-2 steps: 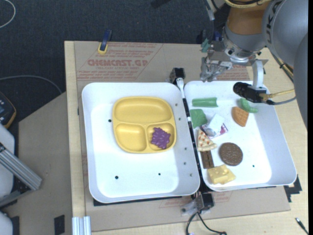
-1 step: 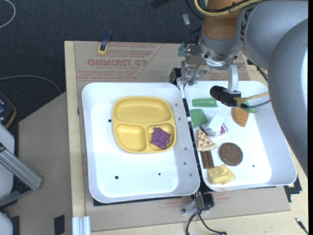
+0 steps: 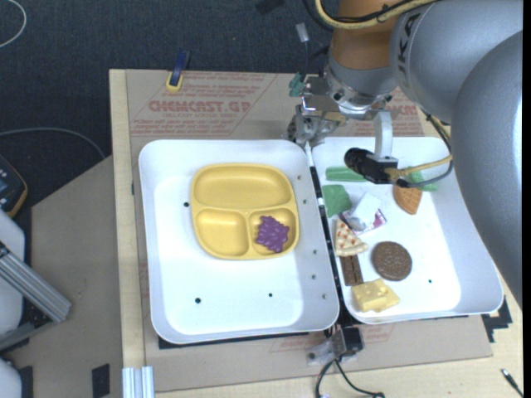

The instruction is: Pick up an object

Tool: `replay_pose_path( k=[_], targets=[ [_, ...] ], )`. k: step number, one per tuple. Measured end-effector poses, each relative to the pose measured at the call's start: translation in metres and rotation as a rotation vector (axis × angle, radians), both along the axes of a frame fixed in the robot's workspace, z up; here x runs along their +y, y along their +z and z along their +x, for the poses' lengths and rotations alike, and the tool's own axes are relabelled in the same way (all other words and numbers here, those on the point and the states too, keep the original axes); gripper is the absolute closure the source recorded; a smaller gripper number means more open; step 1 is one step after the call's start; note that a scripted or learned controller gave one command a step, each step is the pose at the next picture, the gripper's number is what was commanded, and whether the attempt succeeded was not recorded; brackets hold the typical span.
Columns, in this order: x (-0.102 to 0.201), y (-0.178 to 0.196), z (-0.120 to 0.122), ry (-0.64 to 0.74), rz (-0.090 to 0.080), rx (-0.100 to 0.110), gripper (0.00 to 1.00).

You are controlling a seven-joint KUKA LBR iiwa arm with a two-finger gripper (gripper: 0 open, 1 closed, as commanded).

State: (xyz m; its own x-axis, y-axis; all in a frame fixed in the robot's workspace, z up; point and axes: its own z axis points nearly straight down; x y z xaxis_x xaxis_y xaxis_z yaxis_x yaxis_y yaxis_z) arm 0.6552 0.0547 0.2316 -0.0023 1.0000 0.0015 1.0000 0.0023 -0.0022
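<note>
The biggest risk from here is a bad descent: the hand [image 3: 309, 127] hovers at the far end of the ridge where the left bin [image 3: 166, 288] and right bin [image 3: 465, 280] meet, so a straight drop could strike the rims instead of any object. A second risk lies in the crowding (the right bin's pieces lie nearly touching), where one piece could get nudged aside or two get pinched at once.

How far the hand is open I cannot tell, and nothing shows between its tips.

Pickable things lie nearer the camera than the hand. In the right bin are a green piece [image 3: 335, 198], a pizza slice [image 3: 348, 237], a round brown cookie [image 3: 392, 260] and a cheese wedge [image 3: 375, 294]. In the left bin, purple grapes [image 3: 272, 233] sit in a compartment of the yellow tray [image 3: 241, 187].
</note>
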Motion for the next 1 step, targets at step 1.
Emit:
replay_pose_path(
  k=[1],
  targets=[
    [0.0028, 0.0015, 0.0133, 0.000, -0.001, -0.006, 1.00]
  ],
)
